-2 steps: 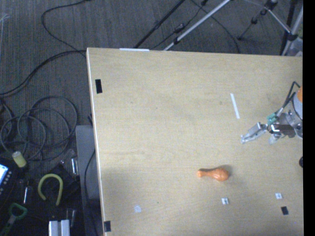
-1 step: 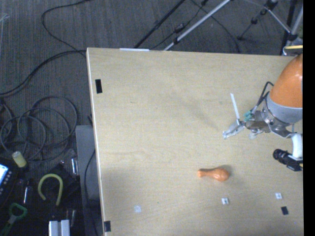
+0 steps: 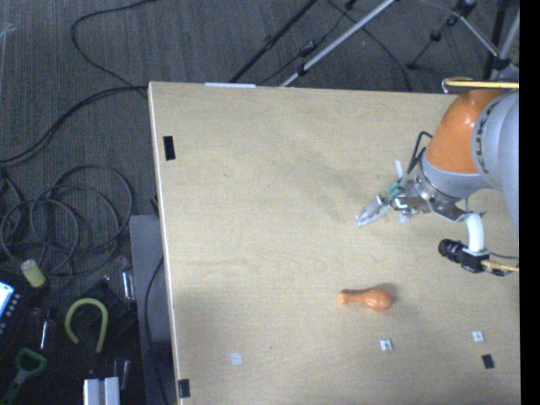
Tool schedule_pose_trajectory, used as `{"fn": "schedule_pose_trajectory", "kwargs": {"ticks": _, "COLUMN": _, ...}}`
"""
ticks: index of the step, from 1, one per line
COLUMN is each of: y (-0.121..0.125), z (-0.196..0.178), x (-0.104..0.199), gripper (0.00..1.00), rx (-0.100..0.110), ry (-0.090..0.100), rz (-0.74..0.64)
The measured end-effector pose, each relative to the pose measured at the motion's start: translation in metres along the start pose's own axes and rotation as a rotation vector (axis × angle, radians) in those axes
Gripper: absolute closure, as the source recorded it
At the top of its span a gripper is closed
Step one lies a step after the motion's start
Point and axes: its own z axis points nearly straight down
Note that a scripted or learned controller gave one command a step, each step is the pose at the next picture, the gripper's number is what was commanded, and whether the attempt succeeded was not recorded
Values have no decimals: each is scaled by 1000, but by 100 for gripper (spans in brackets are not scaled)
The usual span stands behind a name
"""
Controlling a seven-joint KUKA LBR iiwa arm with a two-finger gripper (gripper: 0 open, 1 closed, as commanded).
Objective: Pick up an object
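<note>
An orange, pear-shaped object [image 3: 368, 299] lies on its side on the pale wooden tabletop [image 3: 261, 226], its narrow end pointing left. My gripper [image 3: 368, 215] hovers above and behind it, reaching in from the right and pointing left. It is apart from the object and nothing shows in it. The grey arm with its orange band [image 3: 460, 142] fills the right side.
Small black and white markers [image 3: 386, 344] dot the table near the front, and a black tab [image 3: 169, 148] sits near the left edge. A black fitting [image 3: 460, 251] hangs below the wrist. Cables [image 3: 67, 218] and tools lie on the floor to the left, with tripod legs [image 3: 371, 15] behind.
</note>
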Motion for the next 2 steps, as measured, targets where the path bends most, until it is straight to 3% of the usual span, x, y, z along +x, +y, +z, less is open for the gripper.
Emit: {"fn": "schedule_pose_trajectory", "kwargs": {"ticks": 2, "y": 39, "z": 0, "x": 82, "gripper": 0, "rx": 0, "ry": 2, "rz": -29}}
